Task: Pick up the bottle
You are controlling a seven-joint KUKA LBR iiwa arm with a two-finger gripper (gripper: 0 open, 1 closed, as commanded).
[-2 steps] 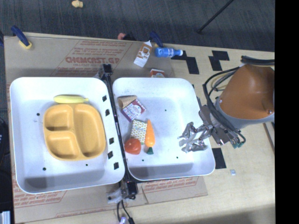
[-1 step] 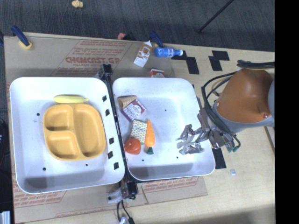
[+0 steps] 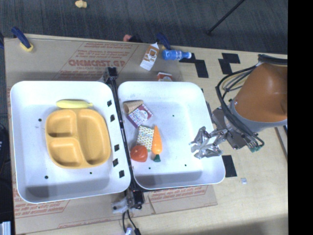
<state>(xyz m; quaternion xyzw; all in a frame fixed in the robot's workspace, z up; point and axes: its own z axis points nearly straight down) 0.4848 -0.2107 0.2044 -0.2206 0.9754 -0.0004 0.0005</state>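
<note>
A small blue bottle (image 3: 172, 55) lies on its side on the bench, outside the bins and just behind the right bin's far rim. My gripper (image 3: 200, 145) hovers low over the right side of the right bin (image 3: 186, 94), near its right wall. It is open with nothing between its fingers. The bottle is well up and to the left of the gripper, with the bin's far rim between them.
In the right bin's left half lie a pink packet (image 3: 139, 114), a checkered packet (image 3: 145, 136), a carrot (image 3: 156, 141) and a tomato (image 3: 139, 153). The left bin (image 3: 29, 173) holds a yellow divided tray (image 3: 77, 136) and a banana (image 3: 74, 104). A small carton (image 3: 149, 57) lies beside the bottle.
</note>
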